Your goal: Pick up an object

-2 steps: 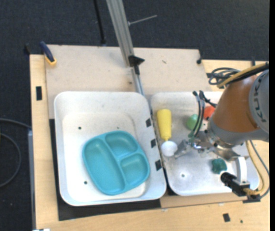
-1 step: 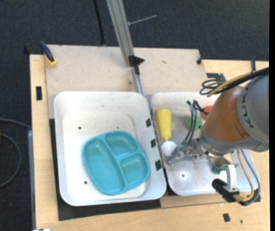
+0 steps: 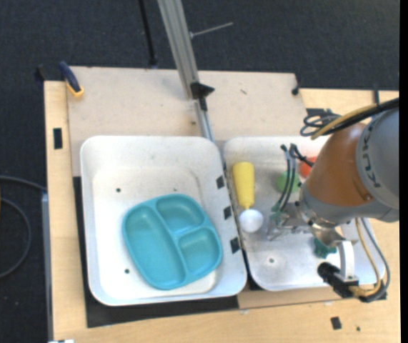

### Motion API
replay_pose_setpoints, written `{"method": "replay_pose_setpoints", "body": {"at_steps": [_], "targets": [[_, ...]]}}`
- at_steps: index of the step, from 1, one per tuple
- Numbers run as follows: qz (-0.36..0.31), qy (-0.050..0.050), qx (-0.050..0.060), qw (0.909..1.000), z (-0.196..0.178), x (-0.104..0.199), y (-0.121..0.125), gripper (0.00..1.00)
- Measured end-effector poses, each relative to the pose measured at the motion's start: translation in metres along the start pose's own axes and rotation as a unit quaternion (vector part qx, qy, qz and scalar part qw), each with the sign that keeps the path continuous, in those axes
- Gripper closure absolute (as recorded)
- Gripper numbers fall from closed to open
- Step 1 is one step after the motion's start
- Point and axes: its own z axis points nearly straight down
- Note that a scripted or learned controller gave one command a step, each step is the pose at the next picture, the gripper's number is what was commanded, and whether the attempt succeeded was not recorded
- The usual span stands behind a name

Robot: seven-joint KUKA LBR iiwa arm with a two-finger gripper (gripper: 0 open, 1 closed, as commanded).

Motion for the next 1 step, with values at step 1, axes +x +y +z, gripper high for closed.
{"method": "replay_pose_setpoints", "body": {"at_steps": [1], "targets": [[-0.005, -0.001, -0.002, 1.0000, -0.0623, 0.0028, 0.0068, 1.00]]}}
